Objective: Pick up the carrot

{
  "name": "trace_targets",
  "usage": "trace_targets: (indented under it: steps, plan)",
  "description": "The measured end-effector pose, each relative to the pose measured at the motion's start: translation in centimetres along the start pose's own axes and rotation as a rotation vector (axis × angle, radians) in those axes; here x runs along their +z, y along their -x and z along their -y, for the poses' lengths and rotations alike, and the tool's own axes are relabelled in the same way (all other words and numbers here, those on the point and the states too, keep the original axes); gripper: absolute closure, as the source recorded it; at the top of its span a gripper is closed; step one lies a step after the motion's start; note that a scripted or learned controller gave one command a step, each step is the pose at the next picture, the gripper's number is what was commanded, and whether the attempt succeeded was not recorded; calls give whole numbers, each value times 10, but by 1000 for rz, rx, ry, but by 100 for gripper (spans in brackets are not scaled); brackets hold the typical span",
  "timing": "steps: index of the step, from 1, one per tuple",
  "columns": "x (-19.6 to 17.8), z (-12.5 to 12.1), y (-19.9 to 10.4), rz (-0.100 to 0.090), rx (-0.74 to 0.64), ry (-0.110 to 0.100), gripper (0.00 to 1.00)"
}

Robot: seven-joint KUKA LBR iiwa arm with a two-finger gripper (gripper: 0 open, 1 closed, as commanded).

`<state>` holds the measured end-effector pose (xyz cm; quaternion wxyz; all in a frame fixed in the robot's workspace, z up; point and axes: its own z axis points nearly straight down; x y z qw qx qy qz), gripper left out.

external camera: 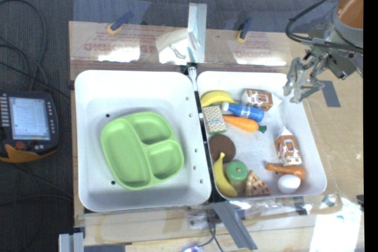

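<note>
Camera view, from above and at a slant. The gripper (302, 87) hangs over the upper right corner of the right bin (312, 144), its fingers spread apart with nothing between them; the grey arm (348, 20) with its orange band enters from the upper right. The gripper is well apart from the carrot (241, 124), which lies on its side in the upper middle of the right bin, orange with a green stub at its right end. A blue bottle (242, 111) lies just above the carrot and touches it; a banana (215, 97) curves at the bottle's left end, and a small printed carton (257, 98) sits to the bottle's upper right. A patterned cracker-like square (215, 120) lies just left of the carrot. Lower in the same bin are a brown round disc (222, 144), a second banana (221, 175), a green round piece (237, 171), a pizza slice (256, 185), a white egg (288, 183), a second carrot-like orange piece (286, 169) and another printed carton (287, 149). The left bin (94, 97) holds a green divided plate (142, 149). A teach pendant (26, 124) rests on the floor to the left of the bench.
</note>
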<state>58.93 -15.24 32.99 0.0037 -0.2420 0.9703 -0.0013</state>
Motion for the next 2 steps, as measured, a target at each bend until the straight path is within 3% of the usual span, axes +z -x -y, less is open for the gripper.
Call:
trace_targets:
  steps: [1,2]
  plan:
    - [-32,22,-9,-2,599,-1,100]
    - [-79,69,31,0,247,0,100]
